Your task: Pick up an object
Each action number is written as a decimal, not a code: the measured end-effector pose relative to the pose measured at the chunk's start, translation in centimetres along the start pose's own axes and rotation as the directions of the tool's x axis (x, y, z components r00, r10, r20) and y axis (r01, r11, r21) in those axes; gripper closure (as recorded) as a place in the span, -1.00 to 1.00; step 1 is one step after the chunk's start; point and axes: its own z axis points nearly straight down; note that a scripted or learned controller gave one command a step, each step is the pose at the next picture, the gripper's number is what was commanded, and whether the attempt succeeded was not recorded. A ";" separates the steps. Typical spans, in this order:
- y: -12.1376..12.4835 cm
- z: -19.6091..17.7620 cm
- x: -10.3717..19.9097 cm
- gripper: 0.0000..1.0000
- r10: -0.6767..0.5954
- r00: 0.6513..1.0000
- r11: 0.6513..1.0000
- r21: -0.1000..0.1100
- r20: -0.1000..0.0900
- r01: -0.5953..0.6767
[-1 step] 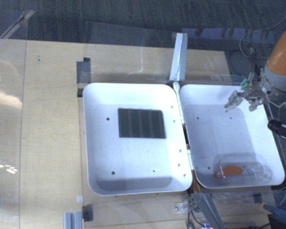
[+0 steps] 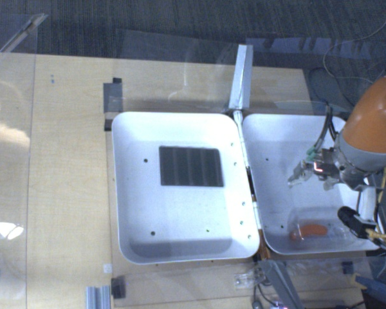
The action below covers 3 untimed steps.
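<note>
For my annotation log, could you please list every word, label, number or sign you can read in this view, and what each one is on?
None can be read. The left bin, its dark ribbed patch, the right bin and the orange object lying in it show no print; neither does the arm's orange band.

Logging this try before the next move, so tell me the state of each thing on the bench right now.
Left bin: holds a dark ribbed pad lying flat at its middle.
Right bin: holds an orange object lying near its front edge, untouched.
Gripper: over the right bin, apart from the orange object, nothing seen between its fingers.
</note>
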 end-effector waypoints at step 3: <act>13.0 -2.2 -0.1 -1.00 0.052 0.999 0.999 -0.006 0.001 -0.052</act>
